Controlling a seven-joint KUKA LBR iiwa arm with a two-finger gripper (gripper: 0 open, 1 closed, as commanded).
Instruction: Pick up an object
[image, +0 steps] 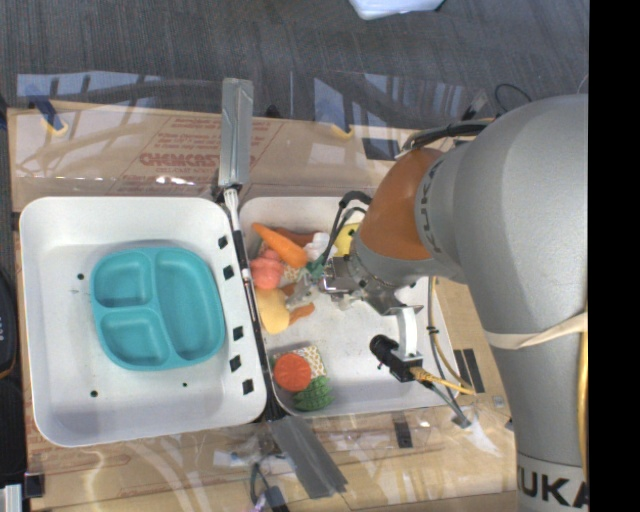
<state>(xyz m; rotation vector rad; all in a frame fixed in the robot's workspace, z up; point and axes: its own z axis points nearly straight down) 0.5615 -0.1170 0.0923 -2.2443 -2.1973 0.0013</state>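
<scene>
Camera view looks down at a slant on 2 white bins side by side, and the layout seems sorted by purpose. The left bin carries a teal divided tray with 3 compartments, lying flat near its middle, likely the drop-off side. The right bin holds the pickable clutter, crowded against its wall at 9 o'clock: an orange carrot toward 11 o'clock, a pink piece just below it, a yellow piece under that, and a red tomato touching something green at 7 o'clock.

The arm's orange band sits over the bin's 12 o'clock side, and the gripper reaches toward 9 o'clock, just beside the pink piece and carrot. Wrist hardware and clutter mask the tips, so I cannot tell how far they are spread or whether anything is caught. Judging by this crowding, the pile's tightness may make a clean single pick awkward.
</scene>
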